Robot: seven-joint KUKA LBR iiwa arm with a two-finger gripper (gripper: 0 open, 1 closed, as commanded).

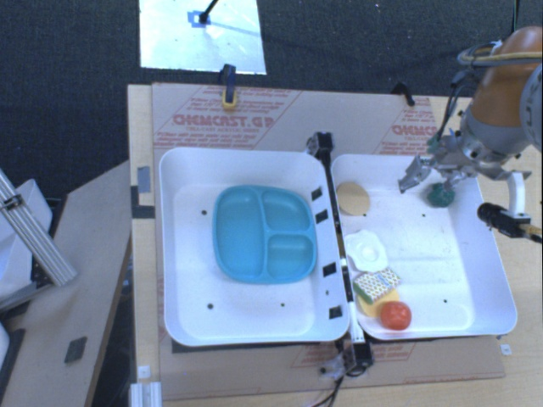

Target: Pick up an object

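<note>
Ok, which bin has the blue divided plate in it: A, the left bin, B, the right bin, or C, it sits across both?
A: the blue plate lies wholly inside the left bin, clear of the divider, while the right bin holds the small items.

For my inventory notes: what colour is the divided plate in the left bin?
Light blue; the divided plate shows clearly in the camera view.

a robotics lab: white bins (254,164) clamped on a plywood bench (280,113).
</note>
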